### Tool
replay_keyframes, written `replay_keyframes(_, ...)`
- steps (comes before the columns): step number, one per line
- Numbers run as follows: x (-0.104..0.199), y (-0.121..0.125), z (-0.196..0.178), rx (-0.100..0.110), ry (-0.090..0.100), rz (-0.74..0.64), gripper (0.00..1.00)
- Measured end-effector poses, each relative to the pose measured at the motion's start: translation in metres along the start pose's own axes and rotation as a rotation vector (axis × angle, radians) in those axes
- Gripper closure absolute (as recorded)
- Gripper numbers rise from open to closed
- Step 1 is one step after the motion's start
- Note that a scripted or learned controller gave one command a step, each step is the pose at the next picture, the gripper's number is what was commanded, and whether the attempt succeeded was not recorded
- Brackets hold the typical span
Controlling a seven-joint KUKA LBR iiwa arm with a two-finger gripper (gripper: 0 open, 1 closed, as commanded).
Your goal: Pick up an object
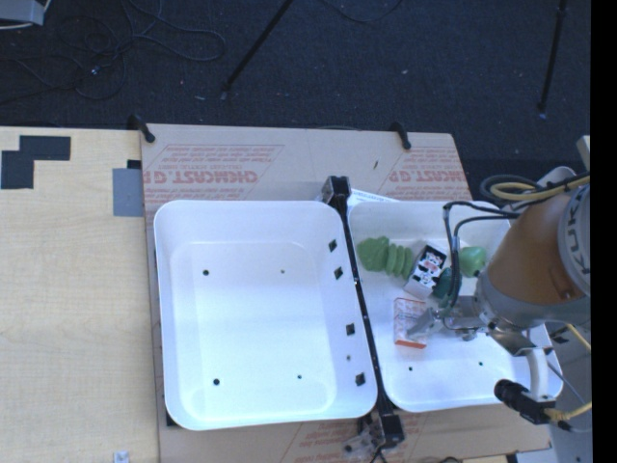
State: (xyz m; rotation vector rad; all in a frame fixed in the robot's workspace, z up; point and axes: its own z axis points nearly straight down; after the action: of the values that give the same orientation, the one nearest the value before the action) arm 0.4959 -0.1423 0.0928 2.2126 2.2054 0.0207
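Observation:
The right bin (453,394) holds several small objects. A green ridged piece (385,256) lies at its far left. Beside that piece is a small black-and-white box (427,266), and a green lump (472,259) sits further right, partly behind the arm. A clear packet with orange-red trim (409,322) lies in the bin's middle left. My gripper (427,324) is low over the bin, its tip at the packet's right edge. From this angle I cannot make out whether it grips the packet.
The left bin (251,394) stands alongside, parted from the right one by a black clipped rim (353,297). Both bins rest on a cardboard sheet (222,172). The arm's orange band (530,258) and cables (463,222) overhang the right bin's right side.

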Motion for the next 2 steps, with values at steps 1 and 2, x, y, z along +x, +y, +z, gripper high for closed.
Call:
replay_keyframes(1, 0.004, 0.058, 0.003, 0.019, 0.003, -0.006, 0.0)
replay_keyframes(2, 0.024, -0.018, 0.005, 0.023, 0.004, -0.001, 0.0)
